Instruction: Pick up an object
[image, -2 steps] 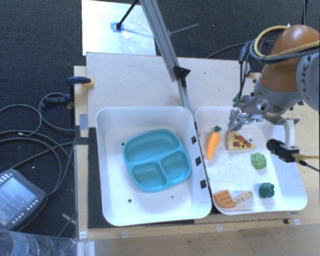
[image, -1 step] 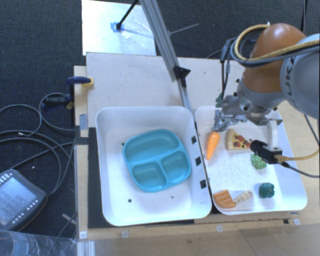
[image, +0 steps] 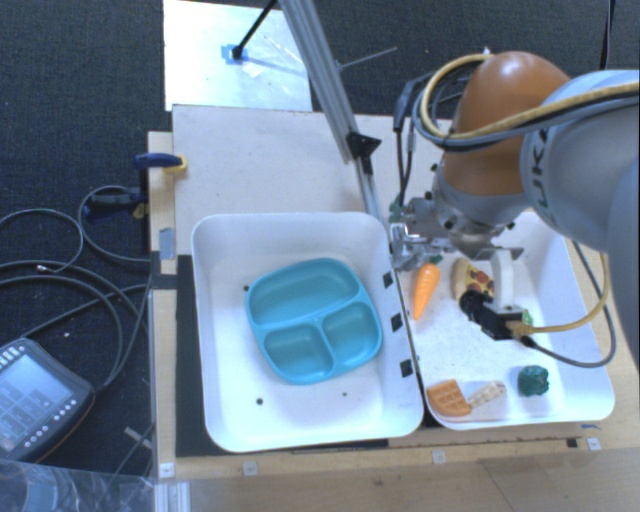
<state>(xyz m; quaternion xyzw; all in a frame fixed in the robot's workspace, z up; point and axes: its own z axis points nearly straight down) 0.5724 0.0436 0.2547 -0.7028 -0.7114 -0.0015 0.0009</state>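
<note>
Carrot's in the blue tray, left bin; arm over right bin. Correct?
No. Camera view shows the carrot in the right bin, beside the dividing wall, not in the blue tray. Tray is in the left bin; arm over the right bin.

My grey arm (image: 590, 150) reaches in from the right, its orange band (image: 500, 110) arched above the wrist, and my pincer (image: 445, 235) hangs low, pointing downward.

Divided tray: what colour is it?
The divided tray is plain turquoise blue, best seen in the camera view.
</note>
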